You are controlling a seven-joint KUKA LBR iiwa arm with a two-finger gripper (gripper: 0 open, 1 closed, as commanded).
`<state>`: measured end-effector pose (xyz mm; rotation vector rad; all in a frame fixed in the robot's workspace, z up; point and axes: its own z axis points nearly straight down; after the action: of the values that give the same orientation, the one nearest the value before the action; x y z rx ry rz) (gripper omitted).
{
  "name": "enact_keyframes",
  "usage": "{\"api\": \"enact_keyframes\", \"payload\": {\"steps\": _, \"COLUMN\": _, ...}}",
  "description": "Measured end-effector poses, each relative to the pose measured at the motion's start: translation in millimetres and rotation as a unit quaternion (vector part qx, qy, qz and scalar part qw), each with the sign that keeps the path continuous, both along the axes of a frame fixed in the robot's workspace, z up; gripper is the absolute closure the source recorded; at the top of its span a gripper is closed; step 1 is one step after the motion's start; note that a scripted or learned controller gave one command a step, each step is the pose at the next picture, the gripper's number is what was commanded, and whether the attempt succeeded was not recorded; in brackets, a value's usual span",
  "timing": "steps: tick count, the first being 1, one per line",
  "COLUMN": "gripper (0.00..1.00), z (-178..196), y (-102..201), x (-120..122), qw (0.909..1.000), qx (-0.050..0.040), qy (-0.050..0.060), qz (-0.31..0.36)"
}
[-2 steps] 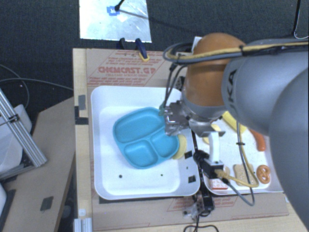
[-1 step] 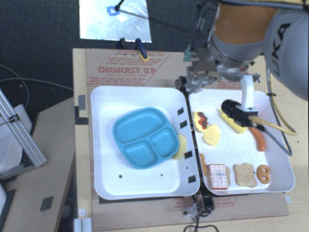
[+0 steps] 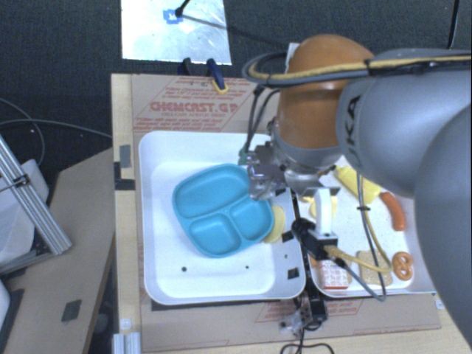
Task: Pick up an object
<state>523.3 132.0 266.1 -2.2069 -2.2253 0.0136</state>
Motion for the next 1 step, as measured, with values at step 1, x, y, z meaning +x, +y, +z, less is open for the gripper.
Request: {"api": "enact_keyframes", "payload": {"steps": 1, "gripper": 1.00, "z": 109.4, "y": 47.0, "x": -37.5, "qw": 0.9999, "qx": 0.0040, "qy": -0.011, "qz": 0.002}}
